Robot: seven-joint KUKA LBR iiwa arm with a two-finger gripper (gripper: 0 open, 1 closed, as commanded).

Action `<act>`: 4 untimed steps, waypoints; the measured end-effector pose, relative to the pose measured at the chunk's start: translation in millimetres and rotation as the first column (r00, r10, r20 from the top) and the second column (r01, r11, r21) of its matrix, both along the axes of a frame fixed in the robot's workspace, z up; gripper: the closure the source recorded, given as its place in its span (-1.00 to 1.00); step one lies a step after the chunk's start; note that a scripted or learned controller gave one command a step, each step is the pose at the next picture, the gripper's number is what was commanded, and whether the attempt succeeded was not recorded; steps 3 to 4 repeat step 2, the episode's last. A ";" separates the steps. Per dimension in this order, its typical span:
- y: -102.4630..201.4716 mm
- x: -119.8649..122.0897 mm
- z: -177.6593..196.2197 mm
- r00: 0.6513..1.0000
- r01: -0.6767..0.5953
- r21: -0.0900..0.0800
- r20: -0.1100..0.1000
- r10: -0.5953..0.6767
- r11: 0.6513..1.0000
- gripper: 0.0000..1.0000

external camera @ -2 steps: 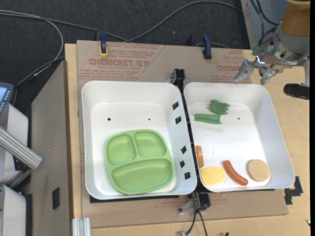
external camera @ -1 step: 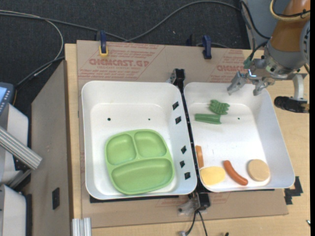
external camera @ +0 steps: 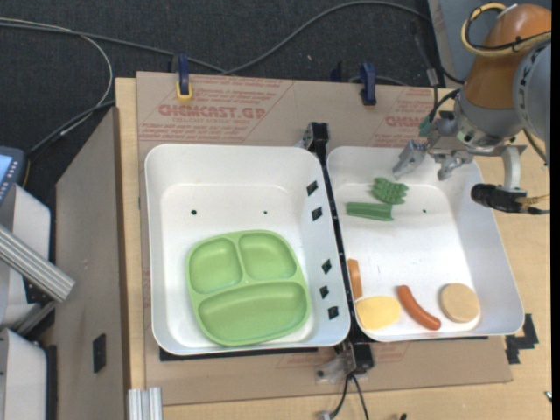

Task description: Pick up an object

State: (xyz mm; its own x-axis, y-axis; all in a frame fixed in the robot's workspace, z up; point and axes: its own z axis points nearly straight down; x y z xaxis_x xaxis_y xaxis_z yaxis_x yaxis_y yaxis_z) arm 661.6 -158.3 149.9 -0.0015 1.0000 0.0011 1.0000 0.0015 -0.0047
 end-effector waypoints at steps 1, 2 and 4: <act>-5.7 -0.3 -44.0 1.000 0.002 0.000 0.000 -0.002 1.000 -1.00; -5.5 1.6 -29.2 1.000 0.001 -0.001 0.006 -0.001 1.000 1.00; -5.5 1.6 -29.2 1.000 0.001 -0.001 0.006 -0.001 1.000 1.00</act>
